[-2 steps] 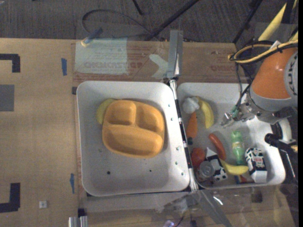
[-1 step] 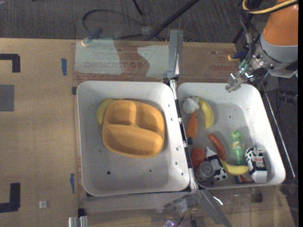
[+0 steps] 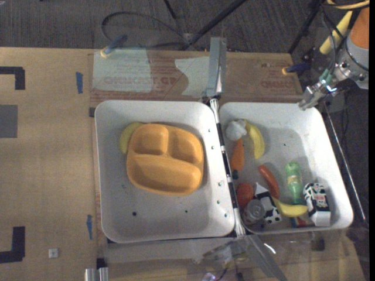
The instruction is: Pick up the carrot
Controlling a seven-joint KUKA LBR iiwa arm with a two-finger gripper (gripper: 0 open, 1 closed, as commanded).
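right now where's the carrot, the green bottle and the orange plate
carrot (image 3: 237, 155), camera view, middle of its orange body
green bottle (image 3: 293, 181), camera view, middle of its body
orange plate (image 3: 166, 158), camera view, ridge between its compartments

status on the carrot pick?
Gripper above right bin's far rim, nothing in it. Carrot lies by the bin's left wall, untouched. Banana and white item crowd its far end.

carrot (image 3: 237, 155) in right bin (image 3: 304, 119), tray (image 3: 165, 158) in left bin (image 3: 111, 174)

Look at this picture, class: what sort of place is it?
Probably a robotics lab: a robot arm over two white bins of toy food such as a carrot, with cables on the floor.
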